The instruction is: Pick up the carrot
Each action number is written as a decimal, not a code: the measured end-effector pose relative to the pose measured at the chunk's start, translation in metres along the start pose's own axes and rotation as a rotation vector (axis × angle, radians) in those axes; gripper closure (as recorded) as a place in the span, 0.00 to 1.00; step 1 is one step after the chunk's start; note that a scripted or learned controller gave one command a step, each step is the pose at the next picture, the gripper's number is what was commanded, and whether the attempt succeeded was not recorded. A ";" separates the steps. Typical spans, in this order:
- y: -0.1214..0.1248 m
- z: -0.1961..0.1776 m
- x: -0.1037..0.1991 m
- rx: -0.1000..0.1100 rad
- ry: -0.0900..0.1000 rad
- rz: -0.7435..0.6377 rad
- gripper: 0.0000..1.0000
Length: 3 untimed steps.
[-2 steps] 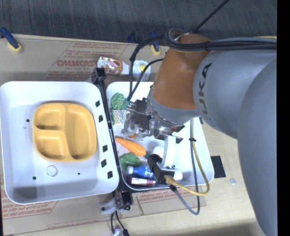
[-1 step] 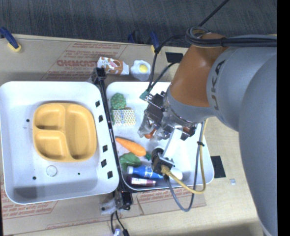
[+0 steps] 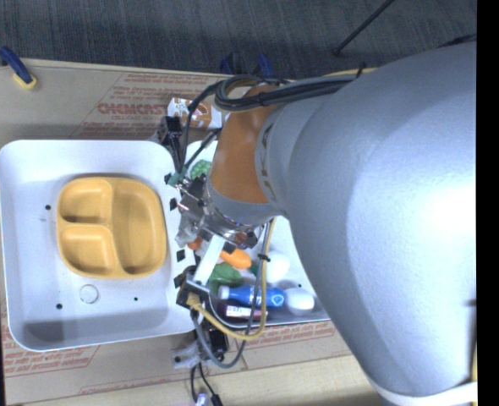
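Cardboard-covered tabletop (image 3: pixel 106 100) bearing two white bins. End effector (image 3: pixel 205 256) low in right bin (image 3: pixel 304 318) (finger opening impossible to tell); carrot (image 3: pixel 238 258) just beside. One yellow divided tray (image 3: pixel 112 225) well left.

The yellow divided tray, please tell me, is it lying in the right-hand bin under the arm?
No, the yellow divided tray lies in the left bin, apart from the arm.

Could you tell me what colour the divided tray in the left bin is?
The divided tray is yellow, seen in the camera view.
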<state>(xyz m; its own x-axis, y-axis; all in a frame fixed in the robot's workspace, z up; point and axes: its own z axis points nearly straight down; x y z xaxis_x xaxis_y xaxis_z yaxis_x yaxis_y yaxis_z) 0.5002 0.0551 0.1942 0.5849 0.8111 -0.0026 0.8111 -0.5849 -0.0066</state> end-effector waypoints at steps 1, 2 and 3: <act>0.055 -0.082 -0.028 -0.003 0.001 -0.027 1.00; -0.002 -0.019 -0.023 0.000 0.000 0.173 1.00; 0.055 -0.075 -0.048 -0.002 0.002 0.152 1.00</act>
<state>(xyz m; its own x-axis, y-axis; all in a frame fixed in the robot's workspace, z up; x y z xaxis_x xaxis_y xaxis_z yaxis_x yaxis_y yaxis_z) 0.5171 -0.0162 0.2687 0.7011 0.7130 -0.0015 0.7130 -0.7011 -0.0039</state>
